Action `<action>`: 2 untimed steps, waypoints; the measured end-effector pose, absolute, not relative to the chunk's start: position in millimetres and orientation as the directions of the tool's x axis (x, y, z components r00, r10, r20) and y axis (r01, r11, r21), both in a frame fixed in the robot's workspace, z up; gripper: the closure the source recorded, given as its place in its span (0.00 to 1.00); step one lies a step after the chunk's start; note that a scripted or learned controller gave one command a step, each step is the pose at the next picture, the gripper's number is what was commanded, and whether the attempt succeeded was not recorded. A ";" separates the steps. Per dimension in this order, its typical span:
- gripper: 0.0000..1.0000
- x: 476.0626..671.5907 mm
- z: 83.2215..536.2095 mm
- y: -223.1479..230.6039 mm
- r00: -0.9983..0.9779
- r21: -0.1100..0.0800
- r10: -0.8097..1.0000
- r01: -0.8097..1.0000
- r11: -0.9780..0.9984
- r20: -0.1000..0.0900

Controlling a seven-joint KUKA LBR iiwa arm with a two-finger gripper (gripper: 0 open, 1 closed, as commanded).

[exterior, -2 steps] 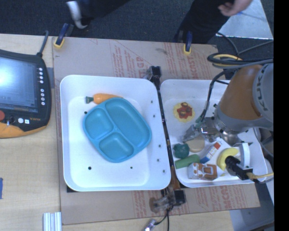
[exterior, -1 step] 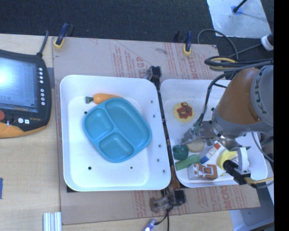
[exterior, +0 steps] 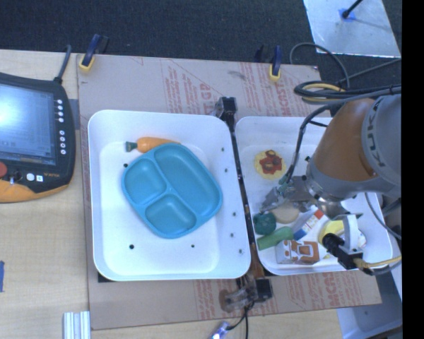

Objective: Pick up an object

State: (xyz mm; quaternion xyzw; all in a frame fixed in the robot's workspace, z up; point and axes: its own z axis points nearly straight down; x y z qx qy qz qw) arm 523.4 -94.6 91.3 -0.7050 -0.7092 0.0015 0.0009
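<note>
We look down on two white bins set side by side on a brown board. The left bin (exterior: 106, 253) holds a blue divided plate (exterior: 171, 189), tilted, with an orange carrot (exterior: 152, 144) just beyond its far edge, touching or nearly so. The right bin (exterior: 249, 134) is crowded: a yellow disc with a red centre (exterior: 270, 163) near its far side, a dark green lump (exterior: 264, 222), a green pod-like piece (exterior: 275, 239) and a small printed carton (exterior: 299, 251) near its front. The arm (exterior: 353, 147) reaches over this bin, its gripper (exterior: 291, 195) down among the clutter beside a pale rounded item (exterior: 285, 214). A teach pendant (exterior: 25, 140) lies left of the board.
</note>
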 end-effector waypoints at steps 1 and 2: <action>0.00 559.4 91.7 -106.9 -0.003 -0.003 1.000 1.000 0.003 0.000; 0.00 631.2 92.0 -91.4 -0.003 -0.002 1.000 1.000 0.003 0.001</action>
